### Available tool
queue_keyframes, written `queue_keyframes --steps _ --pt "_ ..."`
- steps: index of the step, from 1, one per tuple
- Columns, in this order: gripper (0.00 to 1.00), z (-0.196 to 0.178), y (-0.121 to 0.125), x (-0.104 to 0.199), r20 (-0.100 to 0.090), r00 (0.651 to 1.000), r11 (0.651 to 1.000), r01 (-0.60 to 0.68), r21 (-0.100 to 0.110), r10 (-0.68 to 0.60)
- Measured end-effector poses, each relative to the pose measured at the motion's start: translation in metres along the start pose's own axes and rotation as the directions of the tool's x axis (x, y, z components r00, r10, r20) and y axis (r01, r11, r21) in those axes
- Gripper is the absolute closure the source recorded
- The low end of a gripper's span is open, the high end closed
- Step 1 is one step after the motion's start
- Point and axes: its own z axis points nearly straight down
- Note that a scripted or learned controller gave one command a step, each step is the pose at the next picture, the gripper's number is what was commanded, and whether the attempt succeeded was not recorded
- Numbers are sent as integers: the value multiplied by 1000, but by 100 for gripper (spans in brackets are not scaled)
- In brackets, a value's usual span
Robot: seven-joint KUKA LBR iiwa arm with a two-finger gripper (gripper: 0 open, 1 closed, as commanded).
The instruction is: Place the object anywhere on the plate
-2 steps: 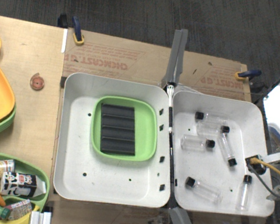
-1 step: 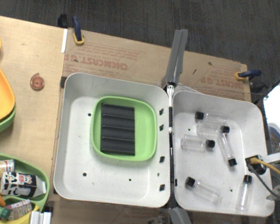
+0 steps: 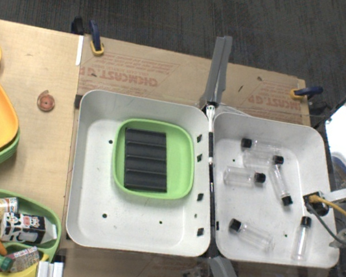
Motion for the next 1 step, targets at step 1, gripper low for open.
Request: queue_keyframes --steps 1 --pt "0 0 0 0 0 1000 1000 0 0 0"
